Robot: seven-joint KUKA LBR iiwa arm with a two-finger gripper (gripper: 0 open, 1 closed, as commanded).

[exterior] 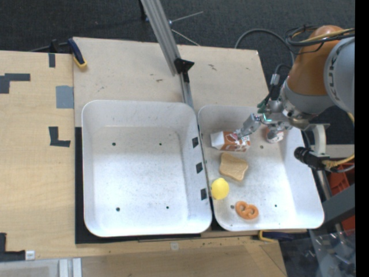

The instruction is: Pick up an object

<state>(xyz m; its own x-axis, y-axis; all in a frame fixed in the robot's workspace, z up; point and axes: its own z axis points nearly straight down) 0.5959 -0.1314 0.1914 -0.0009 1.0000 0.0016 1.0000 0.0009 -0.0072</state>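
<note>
Approach step: the gripper [249,128], right of frame centre, sits over the red-and-white packet [230,140] in the right bin [300,203]; finger state unclear. Next: descend and grasp.

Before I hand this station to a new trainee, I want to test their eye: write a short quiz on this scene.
1. True or false: the slice of bread lies in the left bin.
2. Which lies nearest the right bin's front edge? A lemon B pretzel C red-and-white packet
3. Above which item is the tool poised?

Key: 1 false; 2 B; 3 the packet.
</note>
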